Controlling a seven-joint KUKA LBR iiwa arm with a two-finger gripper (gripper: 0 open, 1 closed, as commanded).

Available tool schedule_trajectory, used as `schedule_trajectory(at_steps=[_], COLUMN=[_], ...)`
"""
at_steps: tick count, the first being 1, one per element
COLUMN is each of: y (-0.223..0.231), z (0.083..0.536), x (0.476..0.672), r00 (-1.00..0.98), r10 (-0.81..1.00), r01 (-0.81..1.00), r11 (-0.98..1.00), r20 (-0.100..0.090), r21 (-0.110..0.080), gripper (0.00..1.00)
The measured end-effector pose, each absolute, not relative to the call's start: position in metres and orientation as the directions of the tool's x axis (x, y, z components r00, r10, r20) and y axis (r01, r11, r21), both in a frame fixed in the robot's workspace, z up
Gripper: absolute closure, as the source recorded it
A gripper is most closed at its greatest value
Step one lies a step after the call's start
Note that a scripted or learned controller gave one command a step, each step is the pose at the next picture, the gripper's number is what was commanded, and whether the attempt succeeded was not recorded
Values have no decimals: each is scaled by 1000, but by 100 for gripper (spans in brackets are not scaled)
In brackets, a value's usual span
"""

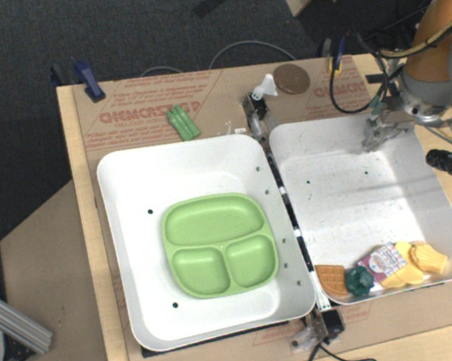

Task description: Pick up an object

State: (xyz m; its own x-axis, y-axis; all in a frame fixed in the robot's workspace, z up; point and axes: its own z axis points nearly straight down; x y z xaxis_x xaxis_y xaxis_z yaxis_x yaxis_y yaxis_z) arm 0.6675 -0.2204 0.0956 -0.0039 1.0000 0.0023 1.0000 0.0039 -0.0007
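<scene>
Toy food pile [384, 268] untouched at right bin's [353, 191] near edge; gripper [382, 130] at far corner, grip state unclear; pick not started

we see right bin [336, 193] floor bare across far and middle part, open from above. toy pile [384, 268] crowds near wall. green divided tray [218, 243] fills left bin [127, 189] centre; margins free.
</scene>
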Motion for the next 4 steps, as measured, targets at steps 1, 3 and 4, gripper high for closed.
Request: schedule_trajectory(at_steps=[1,3,4], y=[-221,-221,-221], z=[106,127,138], x=[668,670,671], r00=[-5,-7,-7], r10=[1000,1000,1000], r01=[1000,1000,1000], r11=[5,7,8], r20=[0,-4,-5], r21=[3,10,14], gripper=[100,100,100])
